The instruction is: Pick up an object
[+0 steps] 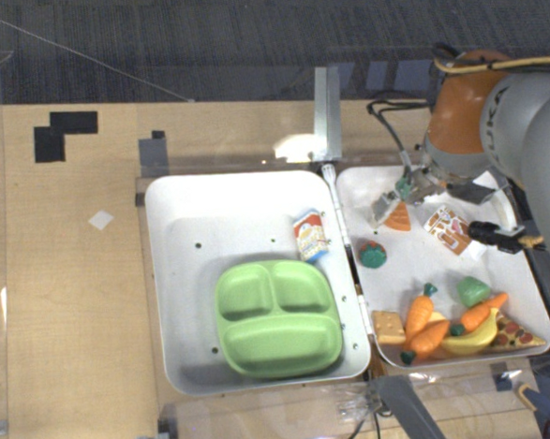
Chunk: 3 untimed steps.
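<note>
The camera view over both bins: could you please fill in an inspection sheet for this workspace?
Surface: wooden bench bearing left bin and right bin.
Job's things: green divided tray and small packet in left bin; toy carrots, banana, orange wedge, printed packet in right bin.
Clutter: nothing seen.
Grippers: gripper low over right bin's far end, beside the orange wedge; grasp unclear.
Cables: black cable looping near the wrist.
Surroundings: dark carpet beyond the bench.

Glossy green plastic tray point(278, 319), smooth white bins point(180, 267), pale wooden bench point(65, 304)
</note>
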Each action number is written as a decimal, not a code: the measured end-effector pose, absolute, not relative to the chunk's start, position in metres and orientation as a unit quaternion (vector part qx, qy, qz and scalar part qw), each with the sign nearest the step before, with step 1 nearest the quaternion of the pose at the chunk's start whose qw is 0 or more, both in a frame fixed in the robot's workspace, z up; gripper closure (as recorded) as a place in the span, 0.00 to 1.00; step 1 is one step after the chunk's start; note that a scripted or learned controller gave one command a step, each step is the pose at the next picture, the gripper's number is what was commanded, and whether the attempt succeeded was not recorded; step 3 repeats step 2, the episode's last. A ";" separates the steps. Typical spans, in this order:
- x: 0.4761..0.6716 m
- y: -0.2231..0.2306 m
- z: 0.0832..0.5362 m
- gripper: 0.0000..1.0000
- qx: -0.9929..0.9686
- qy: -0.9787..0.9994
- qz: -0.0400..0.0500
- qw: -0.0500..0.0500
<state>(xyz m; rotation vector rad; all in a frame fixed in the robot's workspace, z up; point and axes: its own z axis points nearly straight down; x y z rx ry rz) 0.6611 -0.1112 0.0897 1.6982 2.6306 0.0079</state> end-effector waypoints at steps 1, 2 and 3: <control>0.663 -0.109 0.101 1.00 0.540 0.842 0.004 0.006; 0.671 -0.055 0.193 1.00 0.550 0.835 0.002 0.003; 0.671 -0.055 0.193 1.00 0.550 0.835 0.002 0.003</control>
